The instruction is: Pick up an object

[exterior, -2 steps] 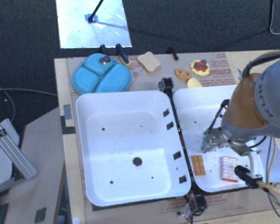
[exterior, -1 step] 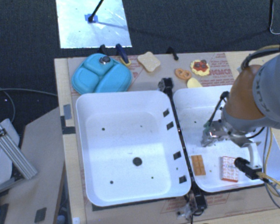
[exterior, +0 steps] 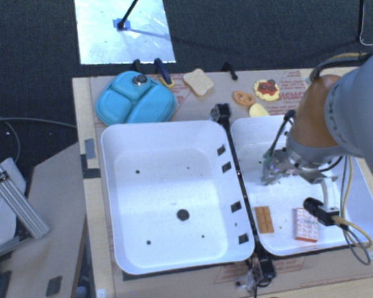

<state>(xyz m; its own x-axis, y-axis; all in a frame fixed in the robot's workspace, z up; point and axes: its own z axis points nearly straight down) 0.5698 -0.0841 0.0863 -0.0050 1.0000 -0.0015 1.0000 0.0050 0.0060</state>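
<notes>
Over the right-hand shallow white bin (exterior: pixel 253 140), our pincer (exterior: pixel 270 172) hangs low near the bin's middle. From this slant we cannot tell whether it is spread or pressed together, and no object shows in its grip. So we judge the task barely begun: nothing is lifted, and the approach, the closing and the lift all remain.

Our nearest candidate is the small orange-brown rectangular wafer (exterior: pixel 263 219). It lies flat on the bin floor near the front-left corner, apart from the pincer and nearer the camera. Its long axis runs roughly from the near wall toward the far wall, almost parallel to the divide between the bins, so its short ends point toward and away from us.

Near its right lies a small red-and-white flat packet (exterior: pixel 306 224), its long axis much the same, leaning slightly. A small dark disc (exterior: pixel 182 214) sits in the left-hand white bin (exterior: pixel 156 173).
</notes>
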